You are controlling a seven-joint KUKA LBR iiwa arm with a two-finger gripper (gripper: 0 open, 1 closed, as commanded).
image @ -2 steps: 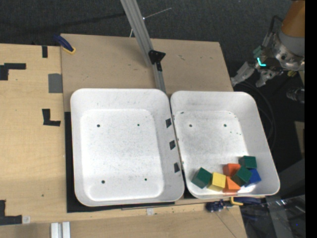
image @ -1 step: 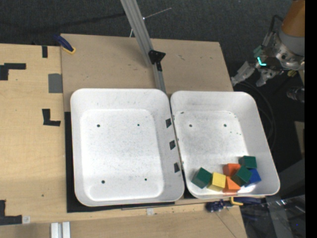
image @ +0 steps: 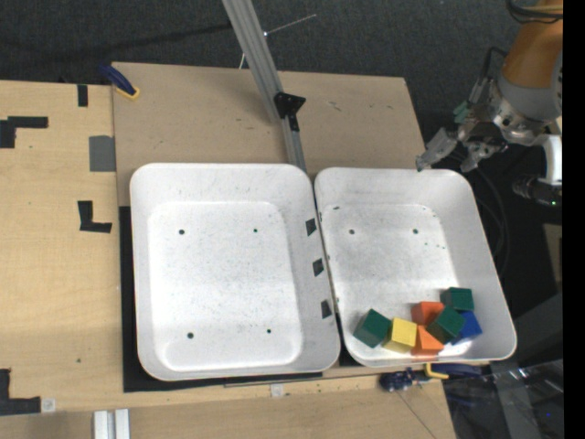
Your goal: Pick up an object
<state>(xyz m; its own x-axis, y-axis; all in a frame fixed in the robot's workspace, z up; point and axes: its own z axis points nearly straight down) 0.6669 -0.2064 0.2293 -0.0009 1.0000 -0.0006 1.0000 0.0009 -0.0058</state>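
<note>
The gripper hangs just past the far right corner of the right bin, outside its rim, with nothing between its fingers; whether they are spread or closed cannot be told. Inside that bin, the blocks cluster in its near right corner, well apart from the gripper: a dark green block, a yellow block, orange blocks, a blue block. The left bin sits touching the right bin's left side.

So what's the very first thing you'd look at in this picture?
The little pile of colored blocks, green, yellow, orange and blue, huddled in the near corner of the right bin. Next comes the robot's end effector, poised past that bin's far right corner, well away from the blocks.
</note>
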